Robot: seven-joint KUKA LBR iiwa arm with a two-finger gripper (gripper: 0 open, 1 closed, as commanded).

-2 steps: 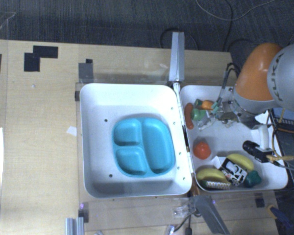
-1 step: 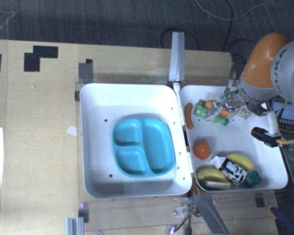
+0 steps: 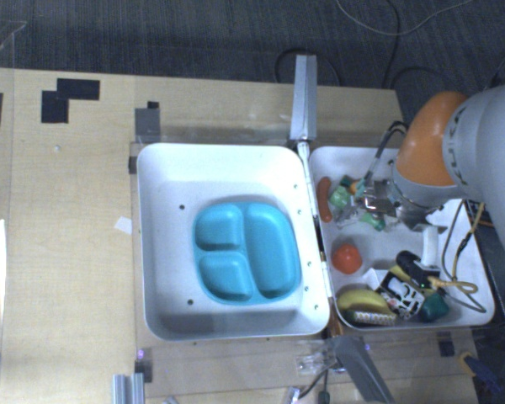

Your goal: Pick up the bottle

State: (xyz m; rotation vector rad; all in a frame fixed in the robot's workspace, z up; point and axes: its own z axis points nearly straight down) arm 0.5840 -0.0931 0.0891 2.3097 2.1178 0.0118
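2 white bins side by side: left bin (image 3: 160,225) with a blue 3-section tray (image 3: 246,251), right bin (image 3: 480,305) crowded with small things. grey arm (image 3: 480,141) with orange band (image 3: 427,146) reaching in from the right, gripper (image 3: 372,202) low over the right bin's upper part. cannot tell its state, nor pick out the bottle for sure; clear, green-tinted item (image 3: 347,200) just beside the gripper. nearby, red sausage shape (image 3: 324,199) by the left wall, tomato (image 3: 347,258), banana (image 3: 364,300) near the front.
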